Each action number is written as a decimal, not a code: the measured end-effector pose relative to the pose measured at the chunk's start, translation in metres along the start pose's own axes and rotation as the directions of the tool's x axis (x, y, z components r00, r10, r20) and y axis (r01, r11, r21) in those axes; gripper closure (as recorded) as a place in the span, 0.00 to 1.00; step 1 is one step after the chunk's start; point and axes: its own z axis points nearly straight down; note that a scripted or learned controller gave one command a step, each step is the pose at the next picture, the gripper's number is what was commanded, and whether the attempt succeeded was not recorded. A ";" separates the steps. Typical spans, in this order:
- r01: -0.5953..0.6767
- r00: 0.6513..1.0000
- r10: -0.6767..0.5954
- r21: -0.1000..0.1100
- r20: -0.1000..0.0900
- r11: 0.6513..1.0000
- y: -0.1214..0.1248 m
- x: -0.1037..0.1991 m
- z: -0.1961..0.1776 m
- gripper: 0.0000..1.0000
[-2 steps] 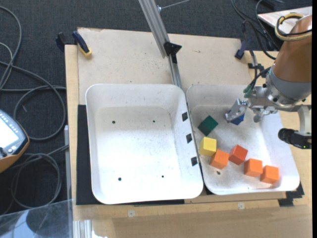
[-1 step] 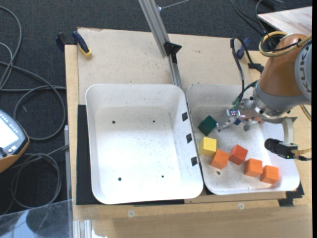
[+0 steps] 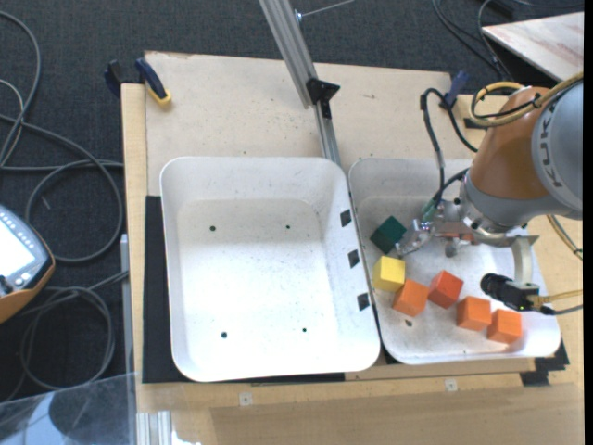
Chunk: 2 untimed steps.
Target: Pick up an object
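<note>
Since all the blocks sit in the right bin [image 3: 547, 346], the arm [image 3: 519, 160] is reaching down there. Pincer [image 3: 424, 233] is low at the green block [image 3: 387, 234], near that bin's left wall, probably the target. Can't tell its grip state. Yellow block [image 3: 390, 273] and orange blocks [image 3: 445, 288] crowd just beside.

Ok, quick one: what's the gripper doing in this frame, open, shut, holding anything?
Gripper: low in the right bin, next to the green block; open or shut cannot be told, and no block is seen between its fingers.
</note>
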 end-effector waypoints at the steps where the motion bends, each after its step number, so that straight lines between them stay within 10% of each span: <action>1: 0.000 1.000 0.000 -0.007 0.001 1.000 0.002 0.000 -0.013 1.00; 2: 0.001 1.000 -0.001 -0.016 0.004 1.000 0.008 -0.004 -0.075 1.00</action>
